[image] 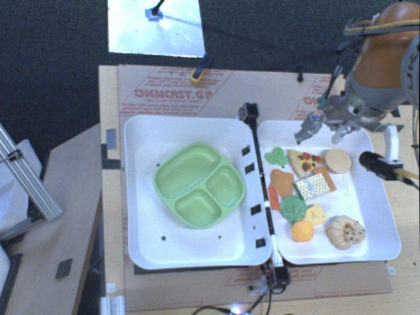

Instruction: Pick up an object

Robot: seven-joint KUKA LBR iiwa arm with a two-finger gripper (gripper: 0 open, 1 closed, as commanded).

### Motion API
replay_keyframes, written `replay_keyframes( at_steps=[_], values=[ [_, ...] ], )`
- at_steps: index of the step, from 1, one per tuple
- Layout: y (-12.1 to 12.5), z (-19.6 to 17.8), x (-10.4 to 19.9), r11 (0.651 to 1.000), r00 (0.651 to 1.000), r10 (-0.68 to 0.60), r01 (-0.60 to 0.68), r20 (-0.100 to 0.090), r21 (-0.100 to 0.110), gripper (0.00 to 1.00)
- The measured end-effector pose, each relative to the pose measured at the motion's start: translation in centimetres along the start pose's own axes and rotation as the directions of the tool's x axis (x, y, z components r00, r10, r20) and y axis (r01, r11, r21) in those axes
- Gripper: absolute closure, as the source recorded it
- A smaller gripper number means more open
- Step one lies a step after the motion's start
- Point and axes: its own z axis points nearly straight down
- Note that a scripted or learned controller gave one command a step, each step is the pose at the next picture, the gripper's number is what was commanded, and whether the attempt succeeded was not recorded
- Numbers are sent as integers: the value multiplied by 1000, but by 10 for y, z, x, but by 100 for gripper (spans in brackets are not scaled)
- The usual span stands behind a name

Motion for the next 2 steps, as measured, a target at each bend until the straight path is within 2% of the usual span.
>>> replay_keyframes(
  at_steps=[1, 2],
  values=[
    [2, -6, 0, 1000, 1000, -2, 2, 1, -12, 0],
    [4, 37, -5, 1000, 1000, 1, -1, 1, -8, 0]
  ],
)
